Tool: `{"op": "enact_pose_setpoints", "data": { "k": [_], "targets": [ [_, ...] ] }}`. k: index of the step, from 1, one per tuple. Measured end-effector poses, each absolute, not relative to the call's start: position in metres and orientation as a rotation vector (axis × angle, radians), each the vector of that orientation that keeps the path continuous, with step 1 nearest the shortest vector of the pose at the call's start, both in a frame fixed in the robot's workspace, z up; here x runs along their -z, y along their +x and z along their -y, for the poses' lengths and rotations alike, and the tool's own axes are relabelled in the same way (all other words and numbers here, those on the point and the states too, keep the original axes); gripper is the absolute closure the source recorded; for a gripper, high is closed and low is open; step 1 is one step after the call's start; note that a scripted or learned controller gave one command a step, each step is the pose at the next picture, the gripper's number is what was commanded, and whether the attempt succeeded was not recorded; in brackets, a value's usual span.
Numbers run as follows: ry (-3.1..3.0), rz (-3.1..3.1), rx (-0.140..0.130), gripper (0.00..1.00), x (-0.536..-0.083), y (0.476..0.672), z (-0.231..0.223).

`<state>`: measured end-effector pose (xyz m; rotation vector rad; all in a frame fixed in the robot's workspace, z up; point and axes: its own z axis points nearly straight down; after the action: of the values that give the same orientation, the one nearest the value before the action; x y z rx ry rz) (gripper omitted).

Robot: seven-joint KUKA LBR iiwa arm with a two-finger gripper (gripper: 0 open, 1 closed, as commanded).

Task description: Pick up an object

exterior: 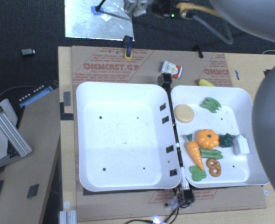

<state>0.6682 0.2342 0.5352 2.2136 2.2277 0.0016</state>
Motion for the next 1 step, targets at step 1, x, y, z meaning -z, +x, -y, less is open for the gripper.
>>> {"op": "enact_pose_setpoints", "data": {
  "k": [1],
  "targets": [
    [2.213,-2.228,-0.002,1.00,-0.5353,0.6676,-0.2342]
  ]
}}
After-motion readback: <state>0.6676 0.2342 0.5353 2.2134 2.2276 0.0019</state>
